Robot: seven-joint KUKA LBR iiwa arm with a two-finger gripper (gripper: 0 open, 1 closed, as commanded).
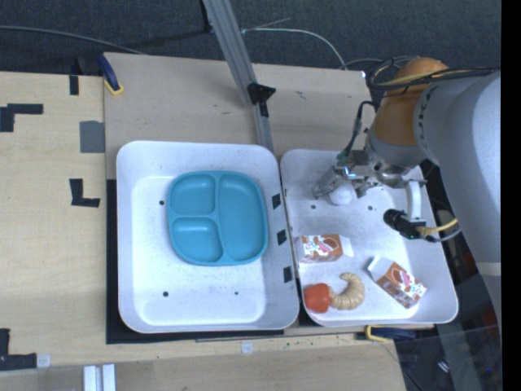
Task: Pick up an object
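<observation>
My claw [340,187] hung low over the right bin [444,296], far end; grip state, cannot tell. Near end: croissant [350,292] touching tomato [318,298], two packets [320,248] [398,282]. Blue plate [218,218] in left bin [130,243].

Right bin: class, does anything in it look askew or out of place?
Nothing is spilled or broken. The packet and carton lie flat at odd angles, the croissant touches the tomato. Just loose clutter.

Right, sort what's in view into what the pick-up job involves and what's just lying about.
Job:
gripper
white ball under the gripper
croissant
tomato
packet
carton

Lying about:
blue divided plate
left bin
</observation>
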